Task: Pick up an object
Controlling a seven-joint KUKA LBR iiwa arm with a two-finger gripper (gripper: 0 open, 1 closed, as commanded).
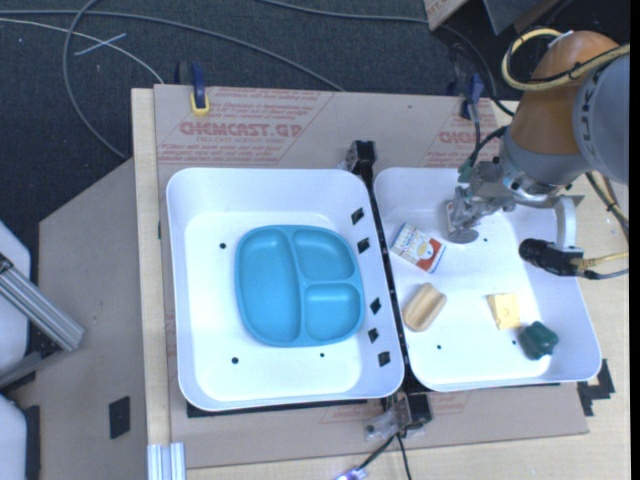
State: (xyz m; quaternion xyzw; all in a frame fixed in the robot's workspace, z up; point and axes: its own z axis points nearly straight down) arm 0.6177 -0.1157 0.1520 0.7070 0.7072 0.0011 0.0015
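- Camera view: gripper [462, 230] hangs low in the right bin [570, 368], upper middle, probably reaching for the small carton [417, 247] beside it
- Whether it is spread, I cannot tell

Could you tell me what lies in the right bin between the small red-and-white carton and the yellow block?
In the camera view, only bare white bin floor separates the red-and-white carton from the yellow block. The tan bread-like piece sits below that line.

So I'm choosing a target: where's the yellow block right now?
The yellow block lies in the right bin, toward its near right corner, between the tan bread roll and the dark green toy.
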